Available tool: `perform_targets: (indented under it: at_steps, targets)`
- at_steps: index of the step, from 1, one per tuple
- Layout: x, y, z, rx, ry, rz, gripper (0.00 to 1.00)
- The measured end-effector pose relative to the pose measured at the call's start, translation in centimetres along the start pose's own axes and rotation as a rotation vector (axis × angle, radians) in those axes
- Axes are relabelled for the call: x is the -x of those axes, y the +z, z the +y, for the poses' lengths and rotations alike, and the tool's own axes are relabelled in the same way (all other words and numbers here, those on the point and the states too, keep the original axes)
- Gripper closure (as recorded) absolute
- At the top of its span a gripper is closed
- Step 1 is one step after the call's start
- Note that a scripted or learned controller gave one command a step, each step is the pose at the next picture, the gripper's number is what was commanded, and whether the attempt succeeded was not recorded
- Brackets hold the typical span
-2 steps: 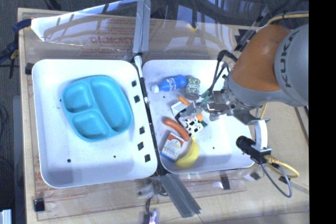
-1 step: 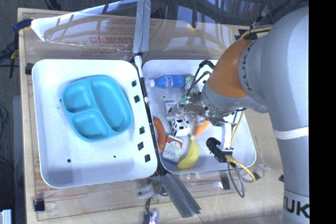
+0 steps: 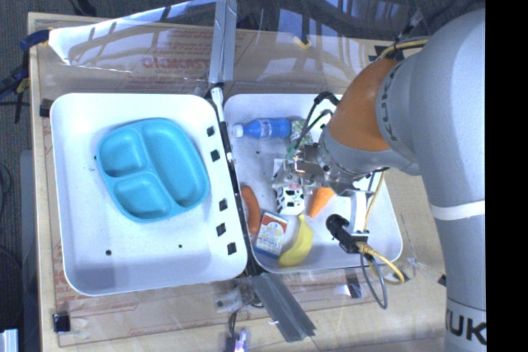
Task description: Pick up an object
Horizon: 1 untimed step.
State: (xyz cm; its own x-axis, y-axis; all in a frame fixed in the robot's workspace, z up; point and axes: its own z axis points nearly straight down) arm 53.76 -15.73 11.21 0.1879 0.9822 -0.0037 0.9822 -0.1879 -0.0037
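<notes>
My gripper (image 3: 295,171) reaches down into the right bin (image 3: 379,247) near its middle, under the arm's orange band. Just below it lies a small black-and-white patterned object (image 3: 289,198), with an orange cone-shaped piece (image 3: 322,198) to its right. A yellow banana (image 3: 300,243) and a small printed carton (image 3: 271,234) lie at the bin's front. An orange-red sausage-like piece (image 3: 251,208) rests along the left wall. A clear bottle with a blue label (image 3: 266,129) lies at the back. The wrist hides whatever is directly beneath it.
The left bin (image 3: 82,260) holds a blue divided plate (image 3: 153,167). A ridge with black clips (image 3: 221,177) separates the two bins. Black and yellow cables (image 3: 371,255) hang over the right bin's front right corner. The grey arm covers the right side.
</notes>
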Motion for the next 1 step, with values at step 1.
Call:
perform_targets:
  at_steps: [1]
  targets:
    - [-1.79, -13.1, 0.22, 0.002, 0.239, 0.003, 1.0]
